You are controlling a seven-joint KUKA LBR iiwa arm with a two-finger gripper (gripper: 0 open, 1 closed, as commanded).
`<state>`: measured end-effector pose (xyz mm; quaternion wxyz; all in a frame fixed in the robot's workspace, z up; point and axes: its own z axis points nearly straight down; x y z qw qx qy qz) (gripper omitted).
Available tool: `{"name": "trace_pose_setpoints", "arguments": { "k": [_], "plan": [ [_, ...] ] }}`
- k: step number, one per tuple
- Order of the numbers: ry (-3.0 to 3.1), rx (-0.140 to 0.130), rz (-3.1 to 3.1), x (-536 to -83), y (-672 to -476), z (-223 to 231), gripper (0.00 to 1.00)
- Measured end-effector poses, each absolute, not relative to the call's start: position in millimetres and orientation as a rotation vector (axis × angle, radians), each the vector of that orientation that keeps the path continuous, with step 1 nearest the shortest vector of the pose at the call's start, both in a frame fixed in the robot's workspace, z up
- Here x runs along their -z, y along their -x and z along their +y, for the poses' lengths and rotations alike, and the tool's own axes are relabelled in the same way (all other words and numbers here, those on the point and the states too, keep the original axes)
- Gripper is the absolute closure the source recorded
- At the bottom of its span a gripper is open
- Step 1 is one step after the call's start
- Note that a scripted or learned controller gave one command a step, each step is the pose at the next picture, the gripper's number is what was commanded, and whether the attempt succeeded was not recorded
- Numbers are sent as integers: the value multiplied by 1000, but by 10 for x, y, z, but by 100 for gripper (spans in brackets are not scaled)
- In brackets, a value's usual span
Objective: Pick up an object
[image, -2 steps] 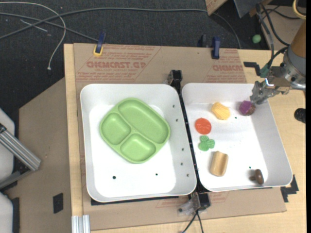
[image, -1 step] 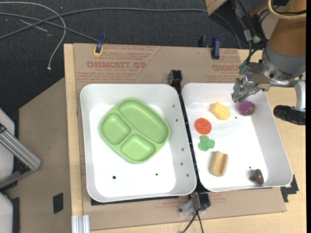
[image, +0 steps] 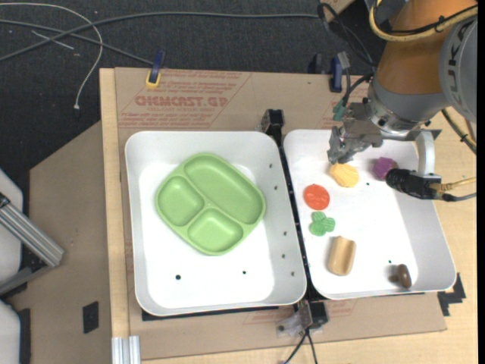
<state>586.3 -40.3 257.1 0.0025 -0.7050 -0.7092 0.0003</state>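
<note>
Leftmost, green tray (image: 210,203) tilted in left bin (image: 144,226). Right bin (image: 424,256): red piece (image: 317,196), green piece (image: 322,224) just below it, tan cylinder (image: 341,255), yellow piece (image: 345,175), purple piece (image: 383,165), brown piece (image: 401,276) near front corner. Gripper (image: 339,156) just above yellow piece; opening and grasp: cannot tell.

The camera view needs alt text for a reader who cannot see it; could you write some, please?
The gripper hangs just above a yellow object in the right bin, which also holds several other small items. The left bin holds a green divided plate.
</note>
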Motion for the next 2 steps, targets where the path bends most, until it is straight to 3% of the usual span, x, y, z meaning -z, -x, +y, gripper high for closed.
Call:
{"name": "trace_pose_setpoints", "arguments": {
  "k": [2],
  "plan": [
    [2214,0,-2226,-2528,-5894,620,100]
  ]
}}
